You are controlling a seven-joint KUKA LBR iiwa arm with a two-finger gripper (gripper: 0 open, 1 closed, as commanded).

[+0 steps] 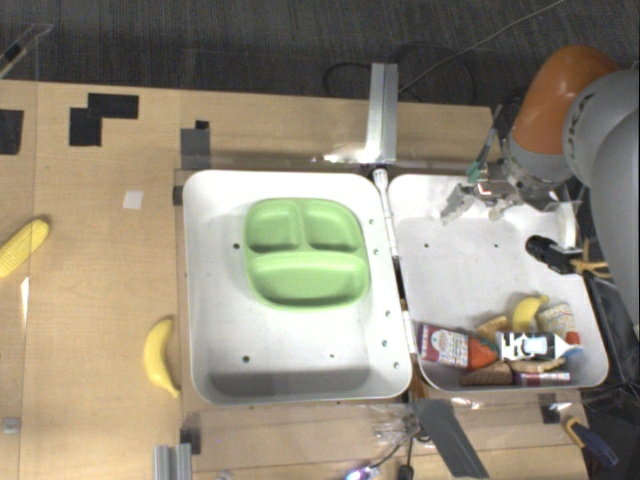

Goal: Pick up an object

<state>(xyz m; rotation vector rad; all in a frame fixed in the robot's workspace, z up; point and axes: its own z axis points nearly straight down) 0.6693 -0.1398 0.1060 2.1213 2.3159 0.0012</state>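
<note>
Two glossy white bins (200,298), ridged green tray (304,251)

A green sectioned plate (304,251) lies in the left bin (205,298). Left of that bin, on the wooden bench (90,298), rest a banana (160,355) and, farther left, a corn cob (22,248).

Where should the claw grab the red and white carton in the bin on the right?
Probably across the carton's narrow width, near its left half, coming straight down from above. It lies flat on its side along the right bin's front wall, long way left to right. Its right end is crowded by other items, while the bin floor behind its left half is bare, leaving finger room.
</note>
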